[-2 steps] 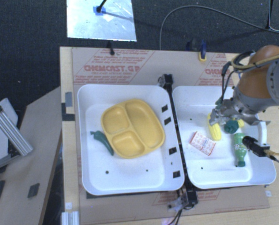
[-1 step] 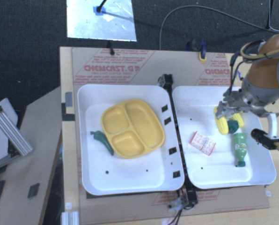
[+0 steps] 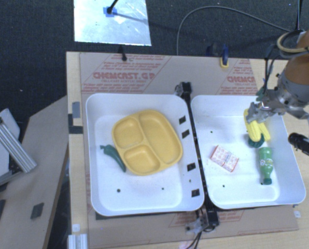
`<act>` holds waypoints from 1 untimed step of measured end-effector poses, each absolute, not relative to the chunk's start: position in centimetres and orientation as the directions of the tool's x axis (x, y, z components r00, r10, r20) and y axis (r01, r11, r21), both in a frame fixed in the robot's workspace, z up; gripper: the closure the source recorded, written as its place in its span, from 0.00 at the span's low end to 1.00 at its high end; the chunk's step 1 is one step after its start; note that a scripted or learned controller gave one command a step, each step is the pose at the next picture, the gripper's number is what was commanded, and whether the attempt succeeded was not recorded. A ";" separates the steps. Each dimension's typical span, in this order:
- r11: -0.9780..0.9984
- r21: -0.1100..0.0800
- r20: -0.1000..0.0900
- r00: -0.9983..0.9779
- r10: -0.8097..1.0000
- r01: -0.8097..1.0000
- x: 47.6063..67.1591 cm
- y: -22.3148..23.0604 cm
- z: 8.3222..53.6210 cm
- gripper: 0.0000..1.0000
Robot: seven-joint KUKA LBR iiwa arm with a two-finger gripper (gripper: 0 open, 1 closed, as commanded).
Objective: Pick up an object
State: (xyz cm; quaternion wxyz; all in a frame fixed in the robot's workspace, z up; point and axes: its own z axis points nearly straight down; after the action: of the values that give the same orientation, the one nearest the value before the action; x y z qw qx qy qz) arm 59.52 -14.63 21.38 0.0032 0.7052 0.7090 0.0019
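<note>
Left bin [image 3: 95,154]: I see a yellow divided plate [image 3: 145,141] lying near the middle, with a green pepper-like toy [image 3: 113,155] touching its left edge.
Right bin [image 3: 289,188]: a small pink-and-white packet [image 3: 224,158] lies near the centre; a green bottle [image 3: 265,164] lies on its side near the right wall; a yellow corn cob toy [image 3: 257,131] sits close to the bin's far right corner, just above the bottle.
Gripper [image 3: 259,117]: it hangs directly over the corn cob, at the cob's upper end, with the arm [image 3: 299,77] coming in over the table's right edge.
Jaws: I cannot tell whether they are spread or clenched, as the wrist hides them from my camera.
Task progress: I judge the pick is at the reach or grasp step. The corn cob looks like the target, and it appears to rest in the bin. Nothing shows as lifted, so closing on it and raising it are left.
Table [image 3: 71,191]: pale wood, with a printed cardboard sheet [image 3: 144,74] under both bins.
Room: dark carpet [image 3: 30,35] beyond the far edge, a shiny square plate [image 3: 112,14] on it, and cables [image 3: 196,19] trailing toward the arm.
</note>
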 end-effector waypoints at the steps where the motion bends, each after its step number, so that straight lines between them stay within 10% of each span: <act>1: 0.009 0.001 0.001 -0.009 1.000 1.000 58.9 -10.2 21.0 1.00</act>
State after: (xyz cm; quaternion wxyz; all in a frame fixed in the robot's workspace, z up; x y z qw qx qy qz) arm 58.91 -10.22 21.02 -0.0001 0.7040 0.7102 0.0009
